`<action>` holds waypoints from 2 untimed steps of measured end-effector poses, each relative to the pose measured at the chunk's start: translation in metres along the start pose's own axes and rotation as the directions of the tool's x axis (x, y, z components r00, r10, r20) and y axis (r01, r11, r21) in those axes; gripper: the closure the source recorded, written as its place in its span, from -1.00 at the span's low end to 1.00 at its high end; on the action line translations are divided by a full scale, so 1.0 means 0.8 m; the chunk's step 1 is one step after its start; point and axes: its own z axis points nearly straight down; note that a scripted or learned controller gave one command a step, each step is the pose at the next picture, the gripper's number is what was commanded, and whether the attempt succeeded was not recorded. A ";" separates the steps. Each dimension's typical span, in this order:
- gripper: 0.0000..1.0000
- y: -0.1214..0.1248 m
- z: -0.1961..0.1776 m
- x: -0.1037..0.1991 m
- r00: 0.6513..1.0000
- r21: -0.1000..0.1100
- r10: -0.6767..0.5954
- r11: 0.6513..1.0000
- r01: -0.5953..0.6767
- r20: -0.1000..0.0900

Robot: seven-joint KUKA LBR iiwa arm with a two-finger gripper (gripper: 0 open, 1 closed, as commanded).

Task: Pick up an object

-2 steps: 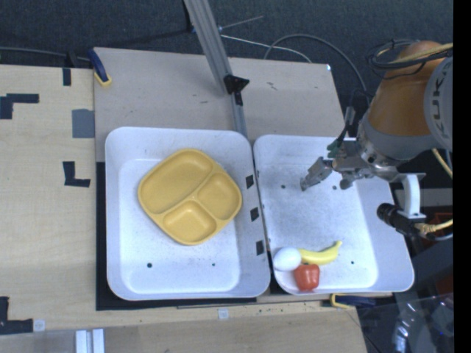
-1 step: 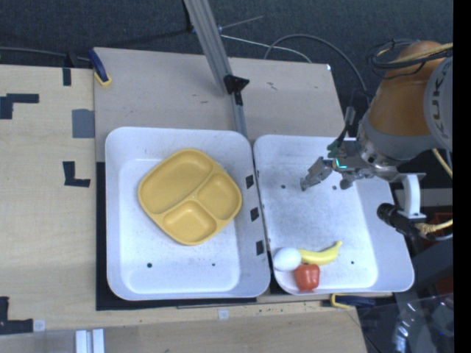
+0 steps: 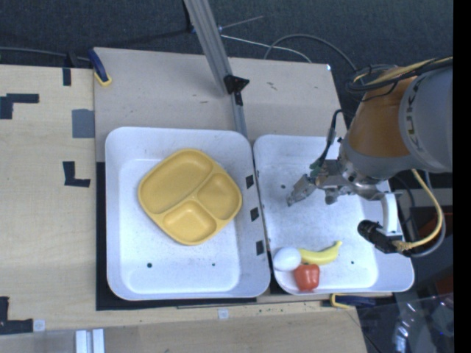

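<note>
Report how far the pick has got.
Done: nothing lifted yet; the banana, white egg and red pepper lie in the right bin at its near edge. In hand: the gripper hangs above the bin's bare middle. Left: move to an object, grasp, lift.

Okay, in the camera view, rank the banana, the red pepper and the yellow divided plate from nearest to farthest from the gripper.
1. Yellow toy banana, below the gripper, near the right white bin's bottom edge.
2. Red toy pepper, just beyond the banana.
3. Yellow divided plastic plate, in the left white bin.
</note>
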 end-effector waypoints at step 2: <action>-1.00 0.002 0.102 -0.001 1.000 -0.007 0.000 1.000 0.000 0.002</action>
